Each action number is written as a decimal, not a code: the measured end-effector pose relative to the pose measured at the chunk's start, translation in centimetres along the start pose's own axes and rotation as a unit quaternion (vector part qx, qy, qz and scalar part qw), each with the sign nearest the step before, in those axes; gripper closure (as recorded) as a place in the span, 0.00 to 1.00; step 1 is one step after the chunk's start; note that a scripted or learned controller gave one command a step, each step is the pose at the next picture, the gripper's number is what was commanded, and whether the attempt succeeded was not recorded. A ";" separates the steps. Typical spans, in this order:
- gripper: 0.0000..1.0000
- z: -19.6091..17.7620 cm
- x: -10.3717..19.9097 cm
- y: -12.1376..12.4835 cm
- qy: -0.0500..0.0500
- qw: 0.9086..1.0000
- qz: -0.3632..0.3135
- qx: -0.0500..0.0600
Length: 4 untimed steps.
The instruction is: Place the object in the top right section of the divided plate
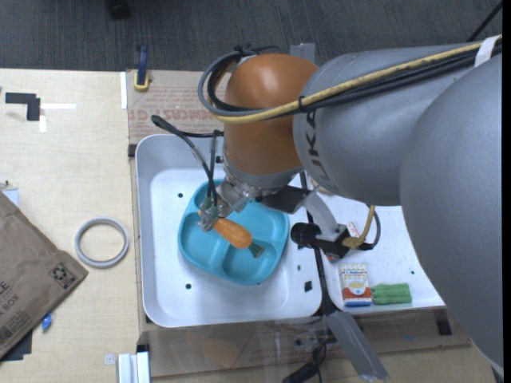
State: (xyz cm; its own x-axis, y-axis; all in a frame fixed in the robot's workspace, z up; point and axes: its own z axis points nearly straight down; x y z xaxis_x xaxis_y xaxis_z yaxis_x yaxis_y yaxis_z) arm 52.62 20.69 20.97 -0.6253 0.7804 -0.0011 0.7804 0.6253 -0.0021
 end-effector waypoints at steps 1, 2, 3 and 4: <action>1.00 -2.2 -2.6 -1.5 0.000 0.995 -0.101 0.000; 1.00 -2.4 -3.6 1.2 0.000 0.993 -0.119 -0.001; 1.00 -1.9 -6.3 -0.6 0.000 0.998 -0.068 0.000; 1.00 -2.7 -6.5 -0.6 0.000 0.998 -0.067 0.000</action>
State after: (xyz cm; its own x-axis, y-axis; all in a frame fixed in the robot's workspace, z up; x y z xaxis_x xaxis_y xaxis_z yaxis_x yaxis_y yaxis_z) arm 56.18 15.22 23.72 -0.7234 0.6905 -0.0017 0.6905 0.7234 -0.0022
